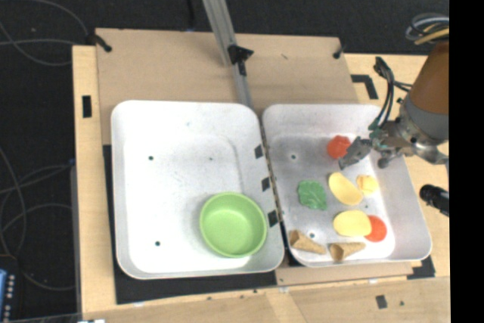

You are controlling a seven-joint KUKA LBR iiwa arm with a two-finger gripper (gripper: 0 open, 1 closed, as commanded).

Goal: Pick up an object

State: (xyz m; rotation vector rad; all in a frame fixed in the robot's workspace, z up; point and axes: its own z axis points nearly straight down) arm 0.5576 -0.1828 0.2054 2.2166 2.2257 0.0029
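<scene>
The right bin holds several small toy foods: a red piece, a green leafy piece, a yellow slice, a small pale yellow piece, a yellow round piece with an orange-red one beside it, and two tan cones. My gripper hangs over the bin's upper right part, just right of the red piece and above the yellow slice. Its fingers look spread, with nothing between them.
In the left bin sits a green bowl near the front right corner. A slanted metal pole rises behind the bins. The arm's orange band is at the right edge, with cables on it.
</scene>
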